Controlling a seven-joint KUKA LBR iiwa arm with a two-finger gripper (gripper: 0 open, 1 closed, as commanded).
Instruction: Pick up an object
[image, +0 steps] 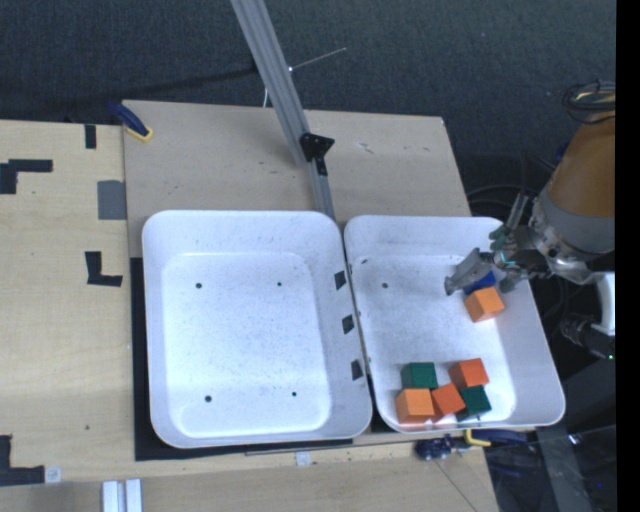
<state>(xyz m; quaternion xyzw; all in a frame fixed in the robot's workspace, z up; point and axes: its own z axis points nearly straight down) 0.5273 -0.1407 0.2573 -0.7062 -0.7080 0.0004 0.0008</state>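
My gripper (478, 280) reaches in from the right over the upper right part of the right bin (400, 240). An orange block (485, 304) sits directly below and against the gripper's tip; the view does not settle whether it is held or lying on the bin floor. Near the bin's front wall lies a cluster of blocks: a green one (420, 375), an orange one (468, 372), another orange one (415, 404), a red-orange one (447, 398) and a dark green one (476, 401).
The left bin (160, 300) adjoins the right bin's left wall. A slanted grey metal pole (285, 90) crosses the bench behind both bins. Black clips (347, 322) sit on the seam between the bins. Cables hang at the far right.
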